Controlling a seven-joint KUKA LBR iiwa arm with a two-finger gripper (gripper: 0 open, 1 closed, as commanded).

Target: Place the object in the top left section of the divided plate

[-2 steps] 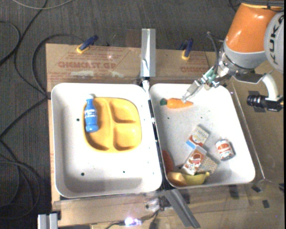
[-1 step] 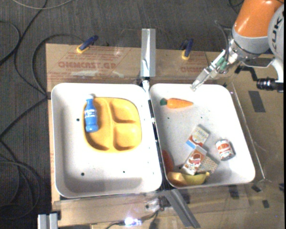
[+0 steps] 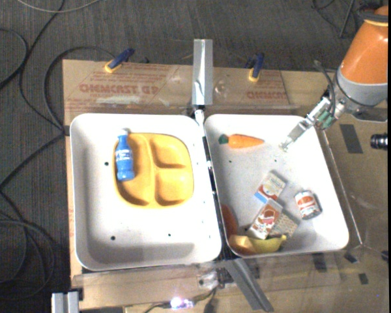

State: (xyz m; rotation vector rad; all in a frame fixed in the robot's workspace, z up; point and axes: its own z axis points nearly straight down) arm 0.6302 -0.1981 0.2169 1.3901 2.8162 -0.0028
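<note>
A yellow divided plate [image 3: 161, 175] lies in the left bin [image 3: 91, 240]. A blue bottle with a white label [image 3: 124, 156] lies along the plate's upper left edge, partly over its rim. My gripper [image 3: 292, 137] hangs over the upper right part of the right bin [image 3: 332, 194], just right of an orange carrot [image 3: 245, 141]. Nothing shows in the gripper. The arm's orange band [image 3: 371, 44] is at the top right.
The right bin also holds two small cartons [image 3: 272, 188] [image 3: 266, 219], a red and white can [image 3: 307, 205], a banana [image 3: 260, 244] and a brownish item [image 3: 229, 219] at the front left. A metal divider post [image 3: 202, 77] stands between the bins at the back.
</note>
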